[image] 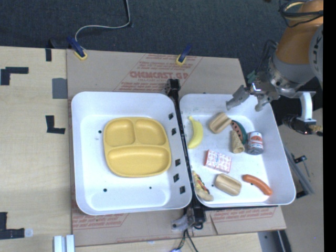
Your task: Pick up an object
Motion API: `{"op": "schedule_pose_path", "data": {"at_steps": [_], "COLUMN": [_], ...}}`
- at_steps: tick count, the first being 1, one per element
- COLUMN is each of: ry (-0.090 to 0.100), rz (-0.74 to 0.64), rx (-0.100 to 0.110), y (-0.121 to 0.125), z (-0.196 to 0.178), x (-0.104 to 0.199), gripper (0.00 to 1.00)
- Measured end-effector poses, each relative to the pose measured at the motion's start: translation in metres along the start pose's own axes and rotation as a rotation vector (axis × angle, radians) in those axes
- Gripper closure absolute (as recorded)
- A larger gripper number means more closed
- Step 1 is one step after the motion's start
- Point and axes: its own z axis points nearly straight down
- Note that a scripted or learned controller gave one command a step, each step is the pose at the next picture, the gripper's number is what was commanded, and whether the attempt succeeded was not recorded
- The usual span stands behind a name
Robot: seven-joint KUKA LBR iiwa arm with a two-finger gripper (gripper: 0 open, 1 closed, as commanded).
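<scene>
My gripper (247, 103) hangs over the far edge of the right bin (281, 161), open, with nothing between its fingers. Just below and left of it lies a tan bread roll (219, 123). A watermelon slice (237, 135) and a small can (255, 142) lie a little nearer the camera. A yellow banana (196, 133) rests by the bin's left wall. A pink wafer (218, 161), a second bread roll (227, 184), a red sausage (256, 184) and a small sandwich (201, 185) fill the near half.
The left bin (86, 156) holds a yellow divided plate (137, 146). A black divider (178, 135) with clips separates the bins. The arm's grey and orange body (296, 46) stands at the far right. Cardboard (152, 72) lies under both bins.
</scene>
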Motion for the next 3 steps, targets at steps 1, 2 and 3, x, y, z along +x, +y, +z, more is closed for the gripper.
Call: {"op": "schedule_pose_path", "data": {"at_steps": [1,2,3], "ry": [-0.001,-0.005,0.001], "rz": [0.001,0.001,-0.002], "rx": [-0.003,-0.008,-0.001], "y": [-0.017,-0.016,-0.034], "z": [0.148,0.138,0.051], "x": [-0.033,-0.034,0.064], "gripper": [0.0,1.0,1.0]}}
